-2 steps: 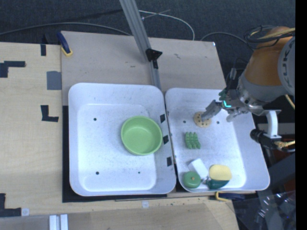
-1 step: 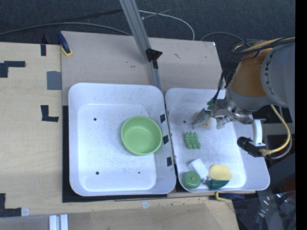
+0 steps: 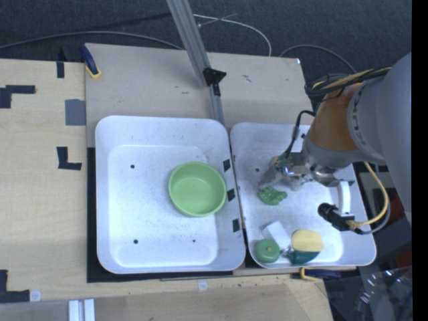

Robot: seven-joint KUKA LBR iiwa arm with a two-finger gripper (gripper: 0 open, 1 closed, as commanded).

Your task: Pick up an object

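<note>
The gripper hangs low in the right bin, just at twelve o'clock of a small green object; whether it is open or closed I cannot tell. A good grasp likely needs centring over that object before descending. The arm reaches in from three o'clock, wrist bent downward.

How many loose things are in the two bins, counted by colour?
Green: 3 (bowl, small crumpled piece, round piece)
White: 1 (small block)
Yellow with a teal base: 1 (rounded object)
Total: 5
</note>
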